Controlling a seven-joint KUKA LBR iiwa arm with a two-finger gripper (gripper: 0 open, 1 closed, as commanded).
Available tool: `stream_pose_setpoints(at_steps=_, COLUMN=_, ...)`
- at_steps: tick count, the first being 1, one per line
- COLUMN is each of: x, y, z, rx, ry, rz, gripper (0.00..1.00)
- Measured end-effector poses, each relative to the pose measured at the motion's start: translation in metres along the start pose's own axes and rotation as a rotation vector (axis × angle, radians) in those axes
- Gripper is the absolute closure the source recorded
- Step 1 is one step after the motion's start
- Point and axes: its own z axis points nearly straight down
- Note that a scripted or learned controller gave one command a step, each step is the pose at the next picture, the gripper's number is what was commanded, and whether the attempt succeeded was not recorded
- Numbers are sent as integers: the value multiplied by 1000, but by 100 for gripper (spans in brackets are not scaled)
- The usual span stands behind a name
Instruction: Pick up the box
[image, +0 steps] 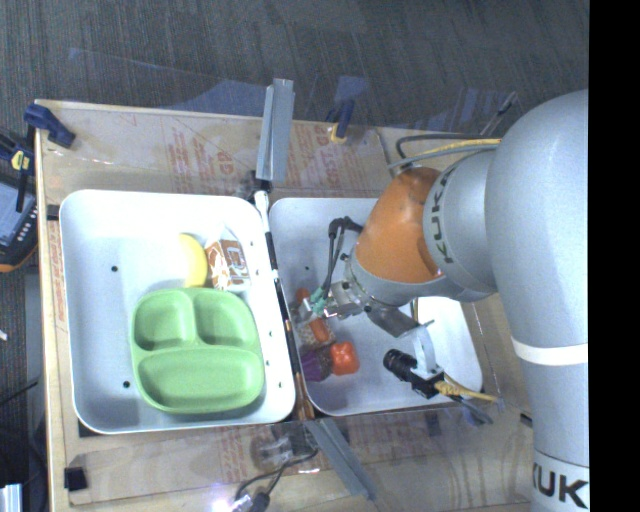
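Grey metal pincer (322, 303), grip state cannot be told, low at the right bin's (455, 345) left side above a red item (343, 357) and a purple item (314, 366); brown box (228, 263) in the left bin (100, 300), touching a yellow item (192, 260), just above a green tray (198, 350).

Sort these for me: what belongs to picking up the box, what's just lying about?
Job: small brown-and-white box in the left bin; two-finger gripper over the right bin.
Lying about: green divided plastic tray; yellow rounded item; small orange-red item; small purple item.
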Motion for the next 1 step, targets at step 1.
stream_pose_setpoints(at_steps=1, x=52, y=-18, z=-94, rx=11, ry=8, rz=-396, gripper=100)
